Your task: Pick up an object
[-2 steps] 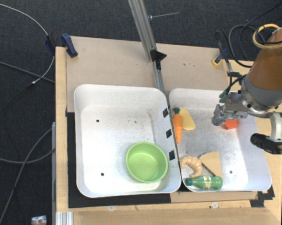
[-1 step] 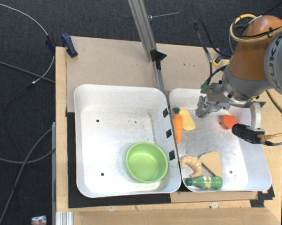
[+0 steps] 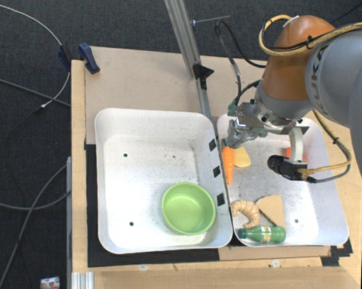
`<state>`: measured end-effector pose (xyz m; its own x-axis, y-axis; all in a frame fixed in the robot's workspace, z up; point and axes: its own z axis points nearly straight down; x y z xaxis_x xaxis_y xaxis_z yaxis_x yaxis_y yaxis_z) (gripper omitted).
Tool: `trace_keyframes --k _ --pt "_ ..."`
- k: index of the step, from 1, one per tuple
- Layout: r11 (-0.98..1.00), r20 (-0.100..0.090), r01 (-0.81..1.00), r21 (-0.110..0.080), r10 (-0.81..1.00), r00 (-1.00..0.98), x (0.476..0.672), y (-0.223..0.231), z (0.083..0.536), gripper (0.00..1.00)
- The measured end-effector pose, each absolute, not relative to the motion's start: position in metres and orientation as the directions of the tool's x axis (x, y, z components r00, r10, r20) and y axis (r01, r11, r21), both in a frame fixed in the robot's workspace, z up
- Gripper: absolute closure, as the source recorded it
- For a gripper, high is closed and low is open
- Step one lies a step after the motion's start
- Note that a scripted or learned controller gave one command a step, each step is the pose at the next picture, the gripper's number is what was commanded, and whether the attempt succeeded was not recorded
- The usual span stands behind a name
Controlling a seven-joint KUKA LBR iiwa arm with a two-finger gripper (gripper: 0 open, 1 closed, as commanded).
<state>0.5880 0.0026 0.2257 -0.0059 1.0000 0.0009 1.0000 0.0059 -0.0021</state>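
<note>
Cardboard-topped bench point(image 3: 142, 79) (dark carpet around) carries two bins; gripper point(image 3: 236, 139) above carrot point(image 3: 228, 164), finger state indiscernible.

No legible text or labels anywhere.

Bright even overhead light, soft shadows, mild glare on white bins point(image 3: 110, 123), slightly grainy, sharp throughout

green bowl point(image 3: 188, 208) alone in left bin point(image 3: 139, 139), right bin point(image 3: 321, 219) crowded
</note>
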Motion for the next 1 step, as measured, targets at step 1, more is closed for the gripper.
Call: trace_keyframes --k 1 --pt "0.004 0.001 1.0 -0.002 1.0 -0.004 0.6093 0.0525 0.2205 1.0"
